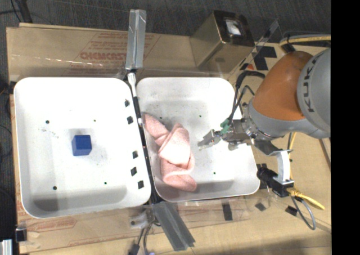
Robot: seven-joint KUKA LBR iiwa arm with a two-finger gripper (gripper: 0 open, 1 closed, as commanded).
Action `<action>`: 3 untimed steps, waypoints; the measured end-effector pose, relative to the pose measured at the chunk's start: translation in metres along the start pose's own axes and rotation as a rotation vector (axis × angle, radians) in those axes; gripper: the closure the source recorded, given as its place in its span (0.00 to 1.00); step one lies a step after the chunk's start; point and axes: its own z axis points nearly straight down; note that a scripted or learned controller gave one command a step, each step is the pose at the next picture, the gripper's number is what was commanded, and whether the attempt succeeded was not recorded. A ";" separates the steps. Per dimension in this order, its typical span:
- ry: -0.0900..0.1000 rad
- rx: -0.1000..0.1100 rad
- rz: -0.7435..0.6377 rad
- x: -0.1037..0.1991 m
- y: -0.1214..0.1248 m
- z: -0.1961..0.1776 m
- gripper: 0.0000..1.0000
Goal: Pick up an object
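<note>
Nothing is lifted yet: the gripper (206, 141) sits low over the right bin (225, 89), jaws narrow and holding nothing, just beside the pink cloth (171, 151), while the blue cube (82, 144) lies untouched in the left bin (34, 93)

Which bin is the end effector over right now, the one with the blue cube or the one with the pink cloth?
The right bin, holding the pink cloth. The end effector hangs beside that cloth; the blue cube sits alone in the left bin.
</note>
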 end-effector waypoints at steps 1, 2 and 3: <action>0.000 -0.007 -0.033 0.063 0.027 0.107 0.00; -0.001 -0.008 -0.091 0.054 0.097 0.106 0.00; -0.003 -0.008 -0.251 0.061 0.107 0.106 0.00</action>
